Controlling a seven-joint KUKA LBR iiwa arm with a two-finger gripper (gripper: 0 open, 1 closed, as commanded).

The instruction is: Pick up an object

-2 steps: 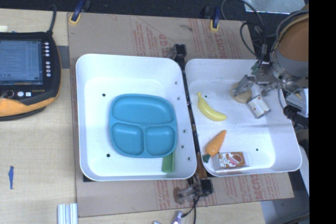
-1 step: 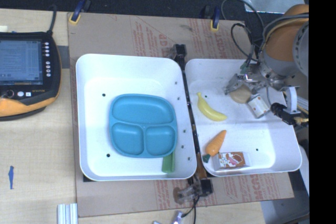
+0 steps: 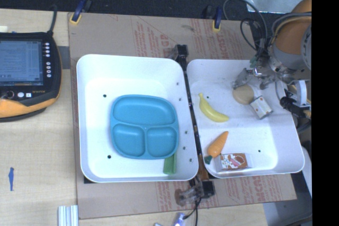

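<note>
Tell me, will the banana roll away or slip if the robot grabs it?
Probably it won't roll far: the banana is curved and lies flat on the right bin's floor. It looks smooth and shiny, like plastic, so it might slip between the fingers. Its thin, tapering ends could make it swing if pinched off-center. It's likely light and stiff.

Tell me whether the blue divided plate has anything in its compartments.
Empty. All three compartments of the blue plate show bare blue plastic. It lies flat in the left bin, and a green object sits just off its lower right edge.
</note>
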